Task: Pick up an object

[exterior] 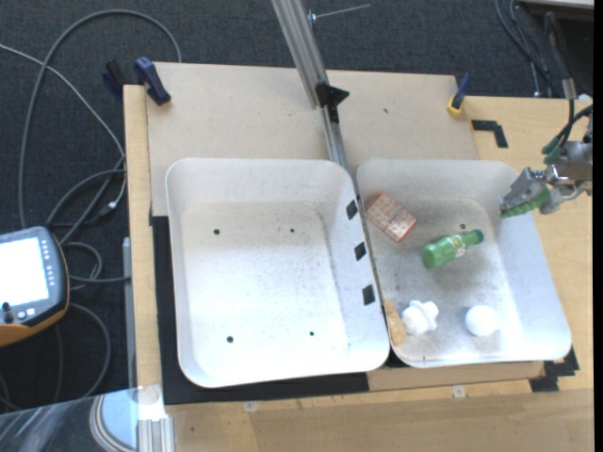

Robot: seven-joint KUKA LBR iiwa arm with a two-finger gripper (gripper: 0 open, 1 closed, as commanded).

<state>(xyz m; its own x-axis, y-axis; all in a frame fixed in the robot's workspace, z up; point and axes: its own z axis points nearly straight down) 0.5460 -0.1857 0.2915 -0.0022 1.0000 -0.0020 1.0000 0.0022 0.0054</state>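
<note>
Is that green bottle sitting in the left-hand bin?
No, the green plastic bottle lies on its side in the right white bin, beside a pink patterned box.

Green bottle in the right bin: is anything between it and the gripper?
Nothing visible. The gripper sits over the right bin's right rim, and bare bin floor lies between it and the green bottle. The patterned box lies on the bottle's far side.

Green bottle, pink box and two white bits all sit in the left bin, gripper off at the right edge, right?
Not quite: the camera view shows the green bottle, pink box and both white pieces in the right bin. The gripper is indeed at the right edge.
</note>
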